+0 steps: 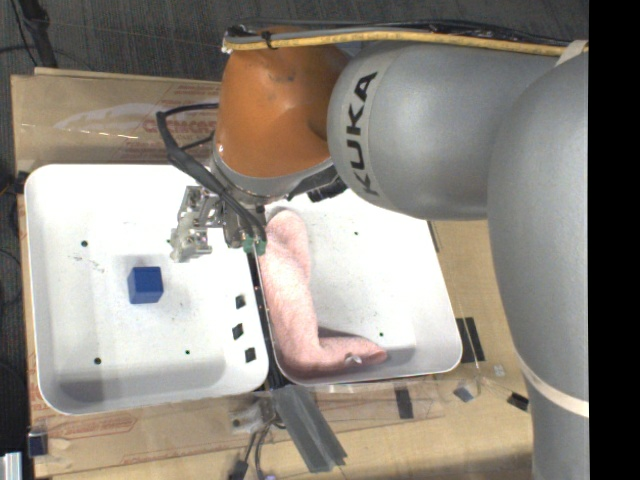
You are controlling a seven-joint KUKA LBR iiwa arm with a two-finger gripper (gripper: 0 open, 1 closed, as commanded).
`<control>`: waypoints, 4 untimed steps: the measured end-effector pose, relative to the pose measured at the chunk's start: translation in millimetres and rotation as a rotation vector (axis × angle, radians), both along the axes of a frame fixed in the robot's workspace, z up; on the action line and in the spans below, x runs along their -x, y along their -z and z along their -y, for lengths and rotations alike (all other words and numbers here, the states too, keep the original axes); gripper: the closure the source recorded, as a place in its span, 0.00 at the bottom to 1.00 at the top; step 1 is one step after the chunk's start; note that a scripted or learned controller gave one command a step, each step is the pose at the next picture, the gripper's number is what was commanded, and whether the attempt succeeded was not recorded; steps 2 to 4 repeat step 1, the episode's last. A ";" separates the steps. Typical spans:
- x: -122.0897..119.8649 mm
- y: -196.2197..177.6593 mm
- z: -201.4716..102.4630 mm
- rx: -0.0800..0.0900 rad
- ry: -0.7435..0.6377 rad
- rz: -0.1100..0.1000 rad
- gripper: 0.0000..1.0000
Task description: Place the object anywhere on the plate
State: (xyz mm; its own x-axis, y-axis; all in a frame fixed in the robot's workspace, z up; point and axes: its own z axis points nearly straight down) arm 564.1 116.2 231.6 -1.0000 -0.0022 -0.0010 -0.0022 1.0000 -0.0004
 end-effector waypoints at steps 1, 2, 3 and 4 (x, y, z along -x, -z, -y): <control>0.0 0.0 -0.2 0.000 0.000 0.000 0.00; 0.0 0.0 -0.2 0.000 0.000 0.000 0.00; 0.0 0.0 -0.2 0.000 0.000 0.000 0.00; 0.0 0.0 -0.2 0.000 0.000 0.000 0.00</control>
